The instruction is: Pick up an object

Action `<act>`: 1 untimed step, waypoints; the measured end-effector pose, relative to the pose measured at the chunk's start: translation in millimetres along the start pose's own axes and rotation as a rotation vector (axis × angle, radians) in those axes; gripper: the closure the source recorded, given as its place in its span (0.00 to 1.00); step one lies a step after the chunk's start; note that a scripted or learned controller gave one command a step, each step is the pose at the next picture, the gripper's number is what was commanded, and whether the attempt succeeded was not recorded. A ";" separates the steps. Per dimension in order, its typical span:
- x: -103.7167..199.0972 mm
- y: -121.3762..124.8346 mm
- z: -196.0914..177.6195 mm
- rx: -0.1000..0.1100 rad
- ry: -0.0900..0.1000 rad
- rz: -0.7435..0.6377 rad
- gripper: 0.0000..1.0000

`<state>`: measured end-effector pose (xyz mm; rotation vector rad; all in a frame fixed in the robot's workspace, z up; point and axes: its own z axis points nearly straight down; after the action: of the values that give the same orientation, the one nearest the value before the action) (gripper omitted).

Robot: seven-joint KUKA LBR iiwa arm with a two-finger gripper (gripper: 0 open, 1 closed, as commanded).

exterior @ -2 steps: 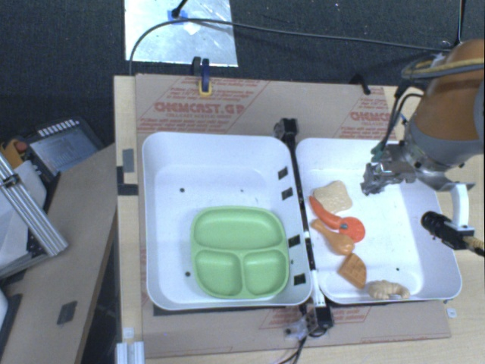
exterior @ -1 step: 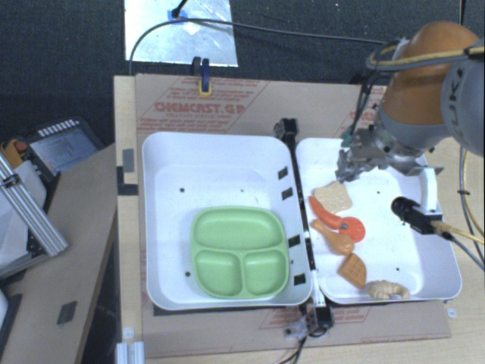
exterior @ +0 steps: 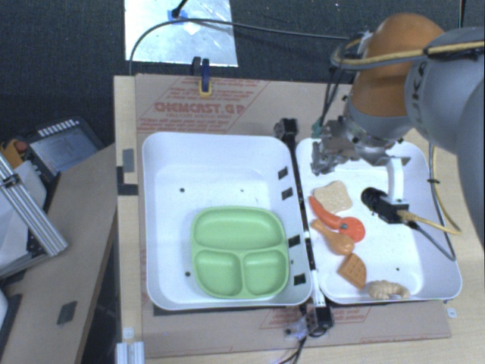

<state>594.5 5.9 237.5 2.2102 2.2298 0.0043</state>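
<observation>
— White left bin (exterior: 170, 203): contents?
— One green divided plate (exterior: 239, 252), toward the near side. The right bin (exterior: 428, 256) holds the candidate objects. They are a tan bread slice (exterior: 334, 196), an orange-and-red toy (exterior: 339, 226) just on its near side, a brown waffle piece (exterior: 352, 270), and a pale pastry (exterior: 387, 288) by the near wall.
— Position of the gripper (exterior: 327, 160)?
— Over the far-left part of the right bin, just beyond the bread slice. Whether it is wide or narrow cannot be told.
</observation>
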 end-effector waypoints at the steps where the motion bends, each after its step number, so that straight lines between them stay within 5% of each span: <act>1: 40.9 19.9 -0.1 0.000 0.001 0.001 1.00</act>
<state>614.1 46.9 237.7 2.2114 2.2294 0.0053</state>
